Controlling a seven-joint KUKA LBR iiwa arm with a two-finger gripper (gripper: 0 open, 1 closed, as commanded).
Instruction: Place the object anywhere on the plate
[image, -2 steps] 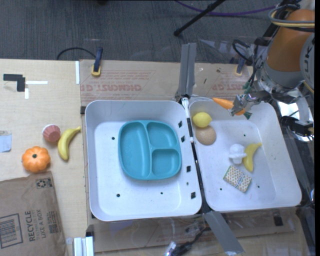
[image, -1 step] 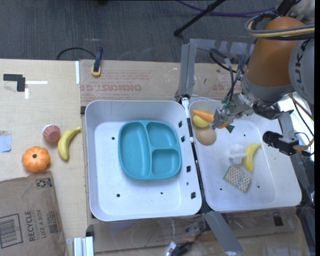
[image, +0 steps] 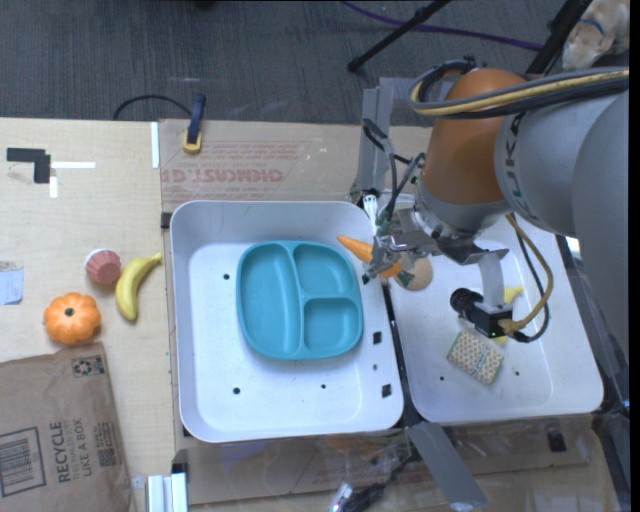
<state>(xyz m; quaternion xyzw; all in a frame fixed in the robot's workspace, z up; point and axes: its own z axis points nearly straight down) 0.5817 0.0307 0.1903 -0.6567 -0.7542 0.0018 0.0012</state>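
Observation:
A teal divided plate (image: 298, 300) lies in the left white bin (image: 200, 380), a little right of its middle. My gripper (image: 384, 257) hangs over the rim between the two bins, just past the plate's upper right corner. An orange carrot (image: 354, 245) sits between its fingers and pokes out to the left, with its tip above the plate's edge. The fingers are shut on the carrot. The arm's grey and orange wrist (image: 465, 160) hides the back of the right bin.
The right bin (image: 540, 390) holds a tan textured block (image: 475, 357), a small yellow piece (image: 512, 295) and a tan round thing (image: 418, 274) beside the gripper. On the bench at left lie a banana (image: 135, 285), a small pumpkin (image: 72, 318) and a pink cupcake (image: 103, 266).

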